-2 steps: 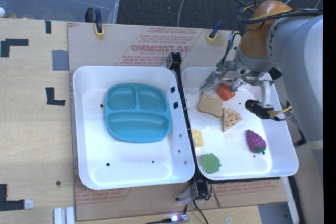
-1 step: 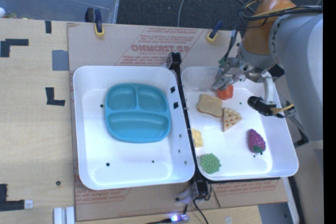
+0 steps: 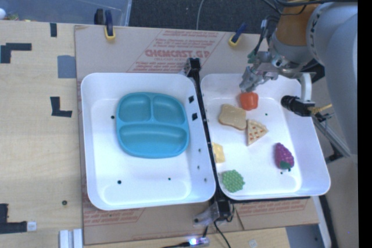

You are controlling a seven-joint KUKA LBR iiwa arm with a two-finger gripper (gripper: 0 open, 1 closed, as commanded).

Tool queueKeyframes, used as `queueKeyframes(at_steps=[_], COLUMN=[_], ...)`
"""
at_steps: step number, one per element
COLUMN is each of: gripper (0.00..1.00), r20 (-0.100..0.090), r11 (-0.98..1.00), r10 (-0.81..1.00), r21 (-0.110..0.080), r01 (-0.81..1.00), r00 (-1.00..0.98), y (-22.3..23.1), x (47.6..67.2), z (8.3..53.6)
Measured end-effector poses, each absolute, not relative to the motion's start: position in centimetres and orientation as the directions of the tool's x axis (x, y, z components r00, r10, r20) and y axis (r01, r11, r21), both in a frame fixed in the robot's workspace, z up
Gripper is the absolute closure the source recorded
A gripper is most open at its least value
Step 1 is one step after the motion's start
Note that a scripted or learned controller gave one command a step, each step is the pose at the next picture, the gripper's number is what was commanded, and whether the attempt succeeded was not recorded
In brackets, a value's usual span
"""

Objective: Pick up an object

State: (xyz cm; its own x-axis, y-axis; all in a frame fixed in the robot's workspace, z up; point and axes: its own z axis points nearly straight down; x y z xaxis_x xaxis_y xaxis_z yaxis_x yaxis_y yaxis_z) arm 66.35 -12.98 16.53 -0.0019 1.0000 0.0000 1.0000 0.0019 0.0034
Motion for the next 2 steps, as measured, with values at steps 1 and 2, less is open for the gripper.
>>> queueKeyframes(at_steps=[1, 2], gripper=[1.00, 1.00], r20=[-0.001, 0.002], r11=[0.002, 0.007], r10=[1.000, 1.000], r21=[0.004, -0.002], r01=[1.000, 1.000], r00=[-0.002, -0.007], y=[-12.9, -6.5], x=[66.4, 66.0], z=[21.8, 21.6])
